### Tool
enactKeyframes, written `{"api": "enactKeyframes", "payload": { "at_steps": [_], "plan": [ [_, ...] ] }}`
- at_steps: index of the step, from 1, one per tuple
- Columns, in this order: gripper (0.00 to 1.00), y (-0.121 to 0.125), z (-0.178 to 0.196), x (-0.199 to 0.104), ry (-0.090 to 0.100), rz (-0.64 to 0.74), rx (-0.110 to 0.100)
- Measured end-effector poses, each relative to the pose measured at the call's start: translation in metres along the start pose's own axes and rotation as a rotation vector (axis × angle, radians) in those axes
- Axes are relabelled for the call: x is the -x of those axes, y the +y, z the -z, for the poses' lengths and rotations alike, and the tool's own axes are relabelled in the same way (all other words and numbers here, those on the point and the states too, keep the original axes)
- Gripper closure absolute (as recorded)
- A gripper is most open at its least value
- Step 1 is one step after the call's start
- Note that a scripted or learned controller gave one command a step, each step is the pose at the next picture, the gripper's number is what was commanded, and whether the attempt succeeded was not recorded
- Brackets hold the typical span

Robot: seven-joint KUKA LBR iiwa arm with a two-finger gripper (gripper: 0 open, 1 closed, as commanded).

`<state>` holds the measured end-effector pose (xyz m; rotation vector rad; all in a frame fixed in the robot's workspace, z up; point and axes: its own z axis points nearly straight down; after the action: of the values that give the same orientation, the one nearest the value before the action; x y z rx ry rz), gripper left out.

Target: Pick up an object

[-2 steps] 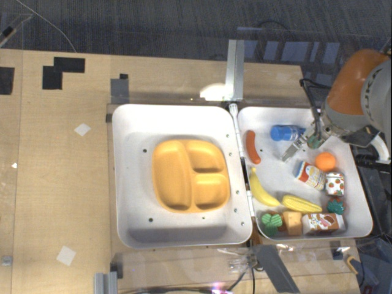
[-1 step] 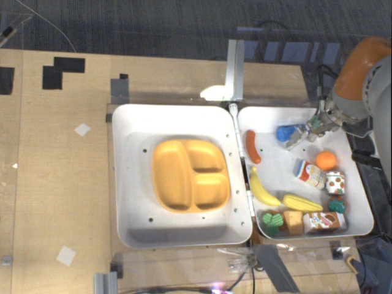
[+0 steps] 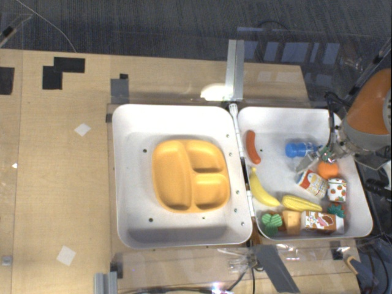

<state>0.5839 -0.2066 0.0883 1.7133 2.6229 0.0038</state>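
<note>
My gripper (image 3: pixel 324 156) reaches down into the right bin (image 3: pixel 278 124) from the right edge, under the orange band of the arm (image 3: pixel 369 110). It hangs just right of a blue bottle-like toy (image 3: pixel 298 149) and right above a small orange fruit (image 3: pixel 329 169) and a white and red carton (image 3: pixel 310 184). A red sausage (image 3: pixel 253 147) lies near the bin's left wall. A banana (image 3: pixel 262 190) and a corn cob (image 3: pixel 301 203) lie lower down. I see nothing held.
Along the right bin's front lie a broccoli (image 3: pixel 271 220), a bread piece (image 3: pixel 292 222), a juice box (image 3: pixel 320 222), a spotted box (image 3: pixel 337 191) and a teal toy (image 3: pixel 335 211). The left bin (image 3: pixel 131 164) holds a yellow divided tray (image 3: pixel 190 175). A metal post (image 3: pixel 235 72) stands behind the bins.
</note>
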Motion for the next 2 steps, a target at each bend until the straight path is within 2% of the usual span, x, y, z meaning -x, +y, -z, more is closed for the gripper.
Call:
{"api": "enactKeyframes", "payload": {
  "at_steps": [1,2],
  "plan": [
    [0.00,0.075,0.000,-0.047,0.002,-0.264,0.002],
    [1.00,0.077,0.015,-0.044,-0.007,-0.258,0.011]
  ]
}}
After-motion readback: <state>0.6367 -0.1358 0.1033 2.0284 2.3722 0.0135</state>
